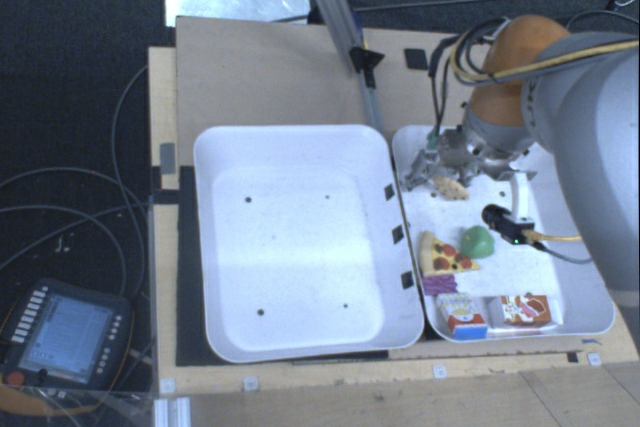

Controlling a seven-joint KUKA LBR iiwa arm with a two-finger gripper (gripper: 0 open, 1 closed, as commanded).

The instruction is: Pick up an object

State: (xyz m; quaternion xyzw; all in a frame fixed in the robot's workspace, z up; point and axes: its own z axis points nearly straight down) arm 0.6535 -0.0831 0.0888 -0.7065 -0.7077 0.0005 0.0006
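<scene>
My gripper point(428, 171) is low over the far left part of the right bin point(590, 307), close to its left wall. A small tan object point(453, 188) lies just to the gripper's right, touching or nearly touching it; I cannot tell whether it is held. Closer to the front lie a toy pizza slice point(445, 256) and a green rounded object point(478, 241). A purple piece point(440, 285), a red and white carton point(462, 314) and an orange-red packet point(525, 310) lie along the bin's front edge.
The left bin point(300, 235) is beside the right one, sharing a divider with black clips. A metal pole point(335, 0) slants down to the bench behind the bins. A pendant point(60, 330) and cables lie on the floor at the left.
</scene>
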